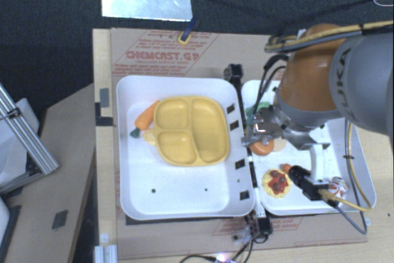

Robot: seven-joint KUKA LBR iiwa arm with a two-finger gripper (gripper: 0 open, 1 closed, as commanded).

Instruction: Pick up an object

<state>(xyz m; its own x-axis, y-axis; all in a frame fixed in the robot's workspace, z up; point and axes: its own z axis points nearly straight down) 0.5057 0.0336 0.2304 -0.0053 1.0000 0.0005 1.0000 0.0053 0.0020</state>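
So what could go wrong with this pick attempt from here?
1. The end effector hangs right beside the rim shared with the left bin; it may strike that rim.
2. The orange piece lies partly under the wrist near that rim, so it may be shoved instead of gripped.
3. The small pizza toy close by could get knocked.

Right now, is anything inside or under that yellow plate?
The yellow plate holds nothing in its three compartments. A carrot lies against its left rim; a pale yellow bit peeks from under that edge, the rest covered.
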